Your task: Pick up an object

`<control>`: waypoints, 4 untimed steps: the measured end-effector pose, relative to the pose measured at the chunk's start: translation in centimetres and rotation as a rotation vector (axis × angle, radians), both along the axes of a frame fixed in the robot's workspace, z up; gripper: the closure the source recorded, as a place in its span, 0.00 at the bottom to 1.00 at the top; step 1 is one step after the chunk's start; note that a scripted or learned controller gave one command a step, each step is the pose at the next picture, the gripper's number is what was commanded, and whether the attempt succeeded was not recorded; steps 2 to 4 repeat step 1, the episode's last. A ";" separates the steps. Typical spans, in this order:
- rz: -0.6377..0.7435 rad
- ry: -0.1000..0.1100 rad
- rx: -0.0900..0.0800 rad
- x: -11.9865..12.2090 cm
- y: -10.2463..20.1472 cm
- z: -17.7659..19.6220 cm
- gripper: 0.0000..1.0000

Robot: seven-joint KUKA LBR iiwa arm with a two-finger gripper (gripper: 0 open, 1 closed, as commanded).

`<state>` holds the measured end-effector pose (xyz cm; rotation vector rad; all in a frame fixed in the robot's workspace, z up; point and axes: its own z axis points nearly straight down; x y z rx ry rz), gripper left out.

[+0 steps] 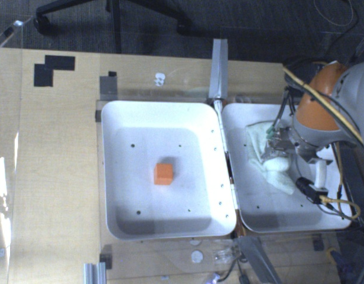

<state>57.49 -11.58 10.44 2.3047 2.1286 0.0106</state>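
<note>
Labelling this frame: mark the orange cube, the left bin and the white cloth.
orange cube (163, 174), camera view, its top face.
left bin (117, 158), camera view, bare floor left of the cube.
white cloth (278, 165), camera view, its bunched middle.

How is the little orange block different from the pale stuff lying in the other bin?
The orange block is a bright, crisp-edged cube; the pale cloth-like item is whitish, soft and crumpled, with no fixed shape. The block is smaller and compact, while the pale item sprawls wider. The block sits alone in the left bin; the pale item lies under the gripper in the right bin. Both rest on bin floors.
</note>
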 end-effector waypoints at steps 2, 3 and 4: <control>-0.099 0.008 -0.001 3.0 5.6 7.8 1.00; -0.099 0.008 -0.001 3.0 5.6 7.8 1.00; -0.099 0.008 -0.001 3.0 5.6 7.8 1.00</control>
